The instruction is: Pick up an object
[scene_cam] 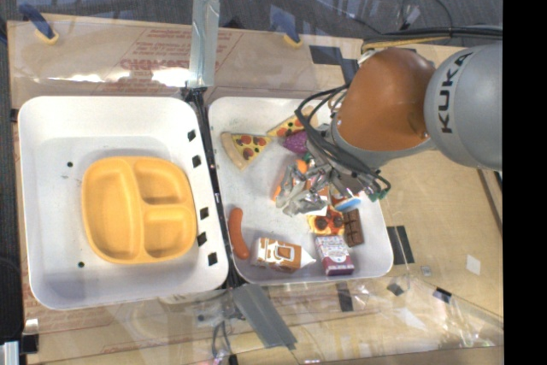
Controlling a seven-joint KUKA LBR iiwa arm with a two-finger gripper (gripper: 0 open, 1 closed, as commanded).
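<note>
My gripper [301,186] reaches down into the middle of the right bin [224,184], under the orange wrist band [385,103]. Cables hang around it. It sits among several toy foods: an orange carrot-like piece [279,184] at its left and purple grapes [296,143] just behind it. A pizza slice [245,146] lies further left and a second slice [285,129] at the back. Near the front lie a red sausage [239,234], an orange-and-white carton [279,253], a maroon box [334,255] and a brown chocolate bar [353,227]. Nothing shows as lifted.
The left bin [43,141] holds a yellow divided plate [137,208]. A black divider with clips [203,175] runs between the bins. The arm's grey body [466,107] covers the right bin's far right side. Taped plastic sheeting surrounds both bins.
</note>
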